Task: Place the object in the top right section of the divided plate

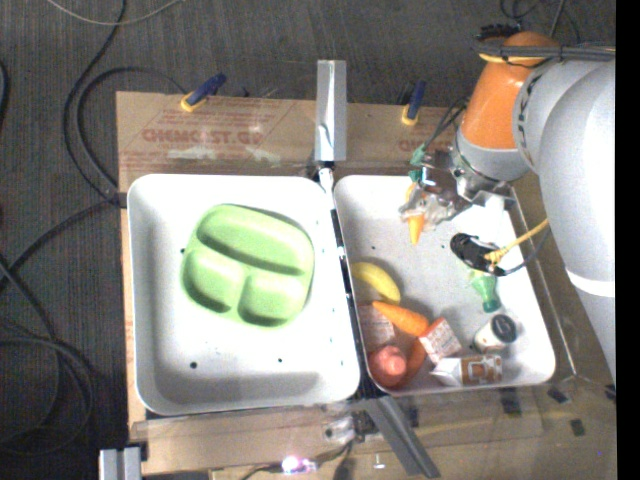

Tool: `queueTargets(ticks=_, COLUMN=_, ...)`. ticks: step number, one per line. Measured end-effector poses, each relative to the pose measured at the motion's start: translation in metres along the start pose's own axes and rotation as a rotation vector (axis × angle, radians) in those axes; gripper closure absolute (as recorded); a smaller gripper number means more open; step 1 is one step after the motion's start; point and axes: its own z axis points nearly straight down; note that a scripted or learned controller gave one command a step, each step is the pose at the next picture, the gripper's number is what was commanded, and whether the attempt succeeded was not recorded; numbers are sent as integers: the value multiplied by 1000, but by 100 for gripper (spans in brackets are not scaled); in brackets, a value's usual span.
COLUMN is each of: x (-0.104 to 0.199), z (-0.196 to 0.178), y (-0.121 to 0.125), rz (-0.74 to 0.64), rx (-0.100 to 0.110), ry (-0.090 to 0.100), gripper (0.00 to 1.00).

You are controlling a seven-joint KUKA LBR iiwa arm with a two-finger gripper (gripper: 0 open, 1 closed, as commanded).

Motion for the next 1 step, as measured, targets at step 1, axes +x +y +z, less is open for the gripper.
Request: queueTargets(ticks=1, x=34, z=-17, y=-74, rz=25, rx=0, ry=3, gripper=100)
